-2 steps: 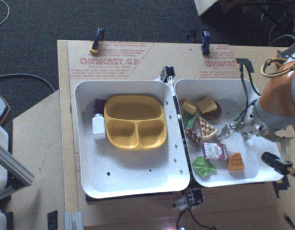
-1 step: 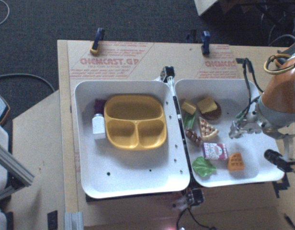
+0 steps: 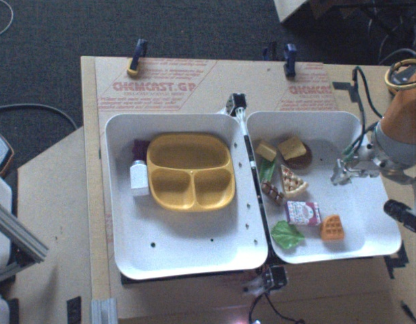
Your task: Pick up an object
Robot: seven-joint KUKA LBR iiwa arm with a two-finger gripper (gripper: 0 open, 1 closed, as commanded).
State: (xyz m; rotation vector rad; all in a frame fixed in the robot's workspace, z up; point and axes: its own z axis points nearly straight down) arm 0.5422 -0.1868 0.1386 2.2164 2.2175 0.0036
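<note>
Yellow divided tray [image 3: 190, 171] in white bin [image 3: 120, 201] — orange waffle [image 3: 332, 227], green leaf [image 3: 287, 235], pink-white packet [image 3: 302, 212], possibly printed.

A sheet of brown board [image 3: 194, 79] printed with red lettering lies under both bins, across the middle of the frame. A yellow-headed clamp [image 3: 136, 59] grips its upper edge left of centre; a blue clamp [image 3: 290, 59] grips it further right. Dark carpet [image 3: 73, 12] fills the upper left, crossed by a thin cable [image 3: 32, 108].
</note>
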